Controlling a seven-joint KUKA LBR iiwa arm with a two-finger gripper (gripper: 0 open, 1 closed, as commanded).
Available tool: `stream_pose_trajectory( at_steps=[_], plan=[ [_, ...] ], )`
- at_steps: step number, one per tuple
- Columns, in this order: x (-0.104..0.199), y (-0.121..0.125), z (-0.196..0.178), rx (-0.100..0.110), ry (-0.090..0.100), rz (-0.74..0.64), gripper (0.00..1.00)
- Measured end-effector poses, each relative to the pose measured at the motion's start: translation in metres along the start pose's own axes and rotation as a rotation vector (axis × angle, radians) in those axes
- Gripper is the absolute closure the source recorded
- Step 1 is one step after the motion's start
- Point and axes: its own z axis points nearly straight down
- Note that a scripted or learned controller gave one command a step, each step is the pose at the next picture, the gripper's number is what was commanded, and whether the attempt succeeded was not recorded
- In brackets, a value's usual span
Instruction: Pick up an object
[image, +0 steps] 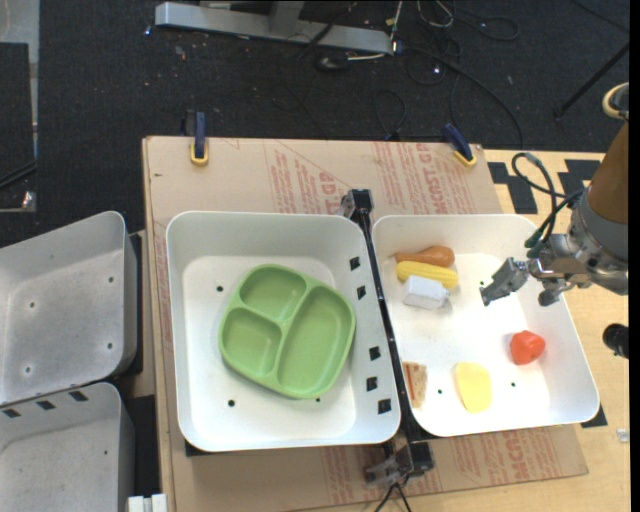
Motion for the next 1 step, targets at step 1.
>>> stream_pose_trajectory(
  at_steps=[1],
  plan=[
    [0.0004,0.0019,-0.0052,-0.01,-0.002,-0.003,0.0]
  ],
)
